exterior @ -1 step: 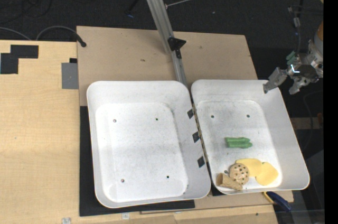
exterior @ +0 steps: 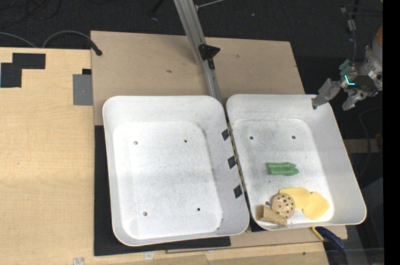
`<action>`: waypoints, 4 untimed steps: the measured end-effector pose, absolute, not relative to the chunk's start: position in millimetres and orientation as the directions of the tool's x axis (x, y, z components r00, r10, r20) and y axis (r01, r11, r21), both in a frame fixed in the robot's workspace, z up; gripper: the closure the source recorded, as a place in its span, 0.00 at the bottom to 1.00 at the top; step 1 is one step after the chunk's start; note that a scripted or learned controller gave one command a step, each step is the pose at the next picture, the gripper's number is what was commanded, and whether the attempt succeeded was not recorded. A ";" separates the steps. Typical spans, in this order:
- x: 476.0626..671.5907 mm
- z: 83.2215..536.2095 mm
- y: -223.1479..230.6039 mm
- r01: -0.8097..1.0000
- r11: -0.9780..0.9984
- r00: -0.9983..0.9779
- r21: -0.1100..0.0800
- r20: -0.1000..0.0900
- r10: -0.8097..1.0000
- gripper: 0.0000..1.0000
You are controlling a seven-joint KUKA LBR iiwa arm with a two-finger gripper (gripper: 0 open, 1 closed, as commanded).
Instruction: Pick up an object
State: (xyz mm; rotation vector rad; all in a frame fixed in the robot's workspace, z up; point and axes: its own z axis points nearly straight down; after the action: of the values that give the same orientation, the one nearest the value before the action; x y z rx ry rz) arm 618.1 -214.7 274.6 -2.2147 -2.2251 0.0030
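Beyond right bin (exterior: 337,151), spread jaws

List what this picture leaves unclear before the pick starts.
- Arm: cut off by the camera view's right edge; the gripper shows at the right bin's far corner, too small to judge.
- Cluster in the right bin's near corner: the cookie-like piece overlaps the yellow pieces, so the piece count is unclear.
- Green object: too small to identify.
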 end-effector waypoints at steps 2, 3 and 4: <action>629.9 182.7 -215.2 1.000 0.007 -0.007 -0.006 0.001 1.000 0.00; 626.5 119.0 -208.8 1.000 0.008 -0.008 -0.009 0.003 1.000 0.00; 628.4 133.3 -209.6 1.000 0.009 -0.009 -0.002 0.001 1.000 1.00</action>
State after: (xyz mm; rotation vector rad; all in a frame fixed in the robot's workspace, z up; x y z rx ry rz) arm 628.4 -209.6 133.3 -2.2098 -2.2300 0.0021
